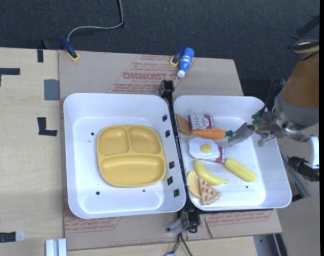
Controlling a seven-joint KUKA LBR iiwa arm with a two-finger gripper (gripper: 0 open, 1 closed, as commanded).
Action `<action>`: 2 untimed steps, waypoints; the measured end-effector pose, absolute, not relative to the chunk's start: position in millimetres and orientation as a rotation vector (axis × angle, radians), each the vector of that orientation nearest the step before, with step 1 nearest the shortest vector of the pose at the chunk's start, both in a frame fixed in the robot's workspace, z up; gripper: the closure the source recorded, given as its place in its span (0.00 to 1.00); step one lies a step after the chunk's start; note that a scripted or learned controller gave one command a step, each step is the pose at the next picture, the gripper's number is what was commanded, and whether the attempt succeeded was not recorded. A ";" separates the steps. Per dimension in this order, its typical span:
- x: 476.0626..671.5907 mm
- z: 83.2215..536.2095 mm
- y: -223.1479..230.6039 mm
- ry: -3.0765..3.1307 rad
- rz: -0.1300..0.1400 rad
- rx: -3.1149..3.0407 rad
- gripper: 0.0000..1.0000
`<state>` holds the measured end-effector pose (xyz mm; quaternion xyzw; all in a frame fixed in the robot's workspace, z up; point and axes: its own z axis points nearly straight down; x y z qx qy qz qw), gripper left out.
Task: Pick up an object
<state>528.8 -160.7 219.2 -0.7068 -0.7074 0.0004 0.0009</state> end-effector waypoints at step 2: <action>531.0 96.1 -149.3 -2.225 -0.002 -2.226 1.00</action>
